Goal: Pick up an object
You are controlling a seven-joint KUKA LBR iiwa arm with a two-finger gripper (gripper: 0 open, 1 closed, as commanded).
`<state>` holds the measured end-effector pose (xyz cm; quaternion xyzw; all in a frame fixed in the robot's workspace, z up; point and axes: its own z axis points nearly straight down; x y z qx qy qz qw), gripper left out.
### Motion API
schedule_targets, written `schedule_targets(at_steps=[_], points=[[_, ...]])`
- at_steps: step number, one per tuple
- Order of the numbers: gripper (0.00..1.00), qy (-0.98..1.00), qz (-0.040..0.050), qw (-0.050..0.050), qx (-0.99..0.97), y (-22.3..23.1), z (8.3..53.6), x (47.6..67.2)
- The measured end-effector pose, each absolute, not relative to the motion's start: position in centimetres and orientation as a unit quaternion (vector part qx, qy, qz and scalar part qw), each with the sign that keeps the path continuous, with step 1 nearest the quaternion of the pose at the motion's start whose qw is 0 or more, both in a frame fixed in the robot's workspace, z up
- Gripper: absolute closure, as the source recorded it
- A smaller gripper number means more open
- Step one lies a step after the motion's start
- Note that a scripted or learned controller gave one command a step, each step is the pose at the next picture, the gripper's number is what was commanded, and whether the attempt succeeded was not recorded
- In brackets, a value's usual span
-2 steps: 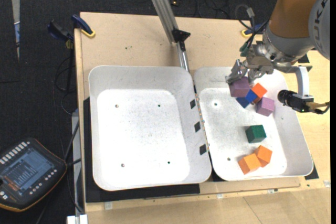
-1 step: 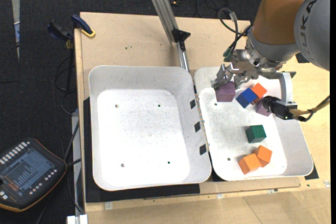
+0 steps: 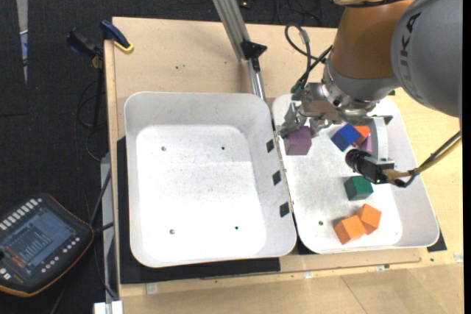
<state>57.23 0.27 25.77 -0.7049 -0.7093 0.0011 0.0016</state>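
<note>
The arm [image 3: 397, 33] reaches in from the right and hangs over the right bin [image 3: 412, 232], its orange band and grey wrist covering that bin's far end. The end effector [image 3: 300, 123] sits low at the bin's near-left part, close to the wall shared with the left bin [image 3: 147, 121]. A purple block [image 3: 298, 141] lies directly under and against its tip, tilted slightly, by the bin's left wall; whether the block is actually gripped or merely lying beneath cannot be told, and how the end effector stands, wide or narrow, cannot be told either. To the right of the purple block, partly under the wrist, is a blue block [image 3: 343, 137] with a small orange piece [image 3: 361, 133] touching its right side. Nearer the camera lies a green block [image 3: 358, 188], and beyond it toward the bin's front two orange blocks [image 3: 358, 223] rest touching each other. A black cable fitting [image 3: 366, 165] hangs just above the green block. Both bins stand on the wooden desk [image 3: 184, 48].
</note>
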Motion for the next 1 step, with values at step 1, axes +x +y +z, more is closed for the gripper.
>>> schedule_targets(at_steps=[1], points=[[1.00,-0.710,0.0011,0.002,-0.704,4.93,23.91,55.21]])
